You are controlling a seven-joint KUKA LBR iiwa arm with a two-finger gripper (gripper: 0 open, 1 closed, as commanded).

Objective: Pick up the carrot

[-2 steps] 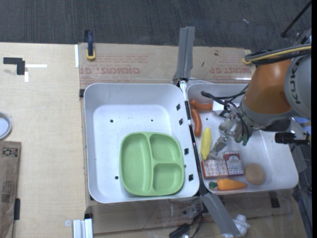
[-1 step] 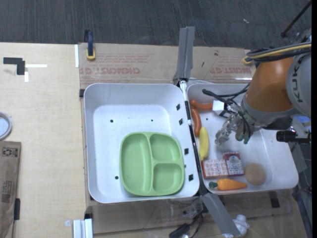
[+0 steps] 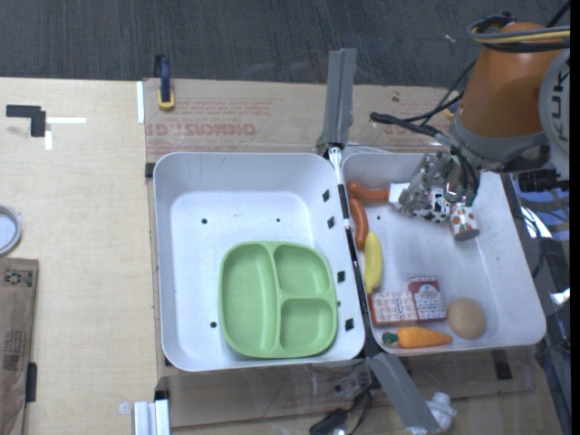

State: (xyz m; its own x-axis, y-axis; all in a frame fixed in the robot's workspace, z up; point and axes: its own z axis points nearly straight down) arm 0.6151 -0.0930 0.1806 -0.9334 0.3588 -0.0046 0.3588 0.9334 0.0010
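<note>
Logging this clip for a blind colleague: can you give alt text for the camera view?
The gripper hovers over the right bin's far end, while the carrot lies at its near edge beside an egg. A green divided plate sits in the left bin.

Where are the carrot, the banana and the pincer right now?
carrot [image 3: 424,337], camera view, middle of its orange body.
banana [image 3: 372,261], camera view, middle of its yellow length.
pincer [image 3: 435,191], camera view, at its fingertips over the right bin.

Carrot [image 3: 423,337] in right bin [image 3: 507,270]; tray [image 3: 278,299] in left bin [image 3: 181,243].
</note>
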